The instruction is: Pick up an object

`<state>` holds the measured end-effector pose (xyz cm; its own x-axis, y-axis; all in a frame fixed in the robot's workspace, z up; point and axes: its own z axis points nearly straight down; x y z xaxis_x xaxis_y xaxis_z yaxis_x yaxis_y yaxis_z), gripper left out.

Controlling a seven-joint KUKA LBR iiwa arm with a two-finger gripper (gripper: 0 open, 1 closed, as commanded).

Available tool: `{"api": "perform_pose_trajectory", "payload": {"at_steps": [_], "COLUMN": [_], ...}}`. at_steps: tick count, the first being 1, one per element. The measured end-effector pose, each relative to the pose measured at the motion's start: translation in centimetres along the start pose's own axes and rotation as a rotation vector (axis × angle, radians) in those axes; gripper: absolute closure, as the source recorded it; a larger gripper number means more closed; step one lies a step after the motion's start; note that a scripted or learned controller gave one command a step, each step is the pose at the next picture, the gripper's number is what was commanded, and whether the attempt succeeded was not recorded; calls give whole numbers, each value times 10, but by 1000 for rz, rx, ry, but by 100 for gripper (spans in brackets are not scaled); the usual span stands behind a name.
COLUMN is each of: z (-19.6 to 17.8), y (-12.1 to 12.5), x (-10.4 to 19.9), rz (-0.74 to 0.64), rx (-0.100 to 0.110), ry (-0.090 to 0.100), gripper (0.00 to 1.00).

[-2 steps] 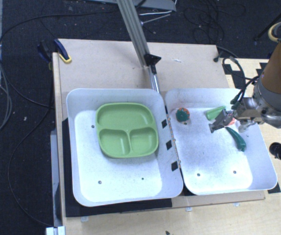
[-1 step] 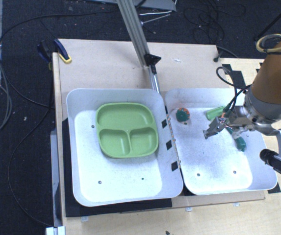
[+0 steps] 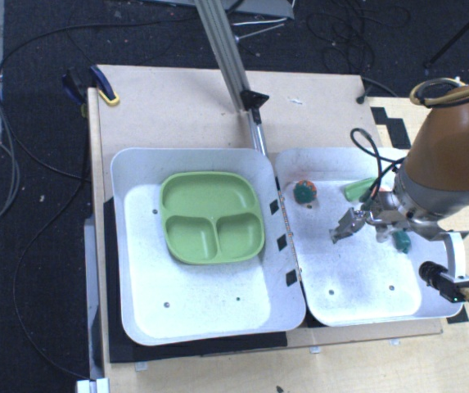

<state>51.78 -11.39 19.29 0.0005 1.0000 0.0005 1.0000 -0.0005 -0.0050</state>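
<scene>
My gripper (image 3: 342, 228) hangs over the middle of the right bin (image 3: 357, 301), pointing toward the lower left. It looks open, with nothing between its fingers. A small green and red ball-like object (image 3: 304, 191) lies up and to the left of it, near the bin's left wall. A light green object (image 3: 355, 190) rests just above the gripper, partly behind a black cable. A small teal object (image 3: 401, 240) lies to the right, under the wrist.
The left bin (image 3: 136, 301) holds a green divided plate (image 3: 213, 217). A metal pole (image 3: 226, 43) slants down to the bins' shared back edge. The arm's orange band (image 3: 451, 150) covers the right bin's far right corner.
</scene>
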Motion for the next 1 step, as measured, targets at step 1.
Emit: {"api": "perform_pose_trajectory", "payload": {"at_steps": [1], "z": [45], "y": [-6], "x": [-2], "rz": [0], "rx": [1], "ry": [0], "gripper": [0]}}
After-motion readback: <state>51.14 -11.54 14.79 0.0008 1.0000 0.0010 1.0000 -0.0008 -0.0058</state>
